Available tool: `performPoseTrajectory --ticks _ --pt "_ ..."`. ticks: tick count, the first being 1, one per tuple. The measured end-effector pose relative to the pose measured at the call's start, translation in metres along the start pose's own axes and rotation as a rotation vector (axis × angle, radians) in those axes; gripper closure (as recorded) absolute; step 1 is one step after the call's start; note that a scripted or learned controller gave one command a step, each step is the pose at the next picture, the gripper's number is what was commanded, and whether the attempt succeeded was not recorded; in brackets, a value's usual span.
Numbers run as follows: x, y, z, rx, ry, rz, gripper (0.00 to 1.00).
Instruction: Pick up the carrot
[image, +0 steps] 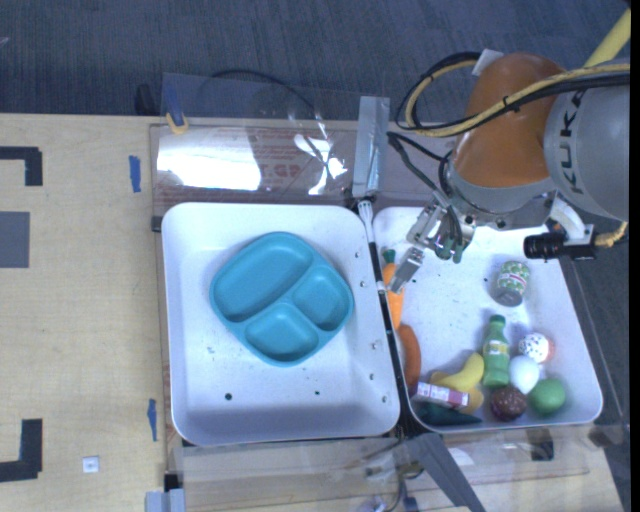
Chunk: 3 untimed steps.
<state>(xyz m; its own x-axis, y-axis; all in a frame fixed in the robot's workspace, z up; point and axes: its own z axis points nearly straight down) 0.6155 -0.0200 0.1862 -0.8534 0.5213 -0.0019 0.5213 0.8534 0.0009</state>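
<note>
Jaws cannot be read from this angle; the gripper hangs over the far left corner of the right bin. Just under and nearer lies the carrot, stretched along that bin's left wall, its far tip beside the gripper. This looks like the approach step; next comes a descent squarely over the carrot, clear of the wall.

The gripper hung right of centre frame, just above the long orange carrot lying along the right white bin's left wall.
</note>
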Motion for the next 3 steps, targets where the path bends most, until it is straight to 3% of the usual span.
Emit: performPoseTrajectory --ticks 1,2,3 --pt "-0.031 0.028 0.000 -0.004 -0.006 -0.197 0.00" --pt "0.004 -0.026 0.000 -0.001 -0.001 -0.400 0.00" --pt "-0.011 -0.091 0.039 0.000 0.001 -0.619 0.00"
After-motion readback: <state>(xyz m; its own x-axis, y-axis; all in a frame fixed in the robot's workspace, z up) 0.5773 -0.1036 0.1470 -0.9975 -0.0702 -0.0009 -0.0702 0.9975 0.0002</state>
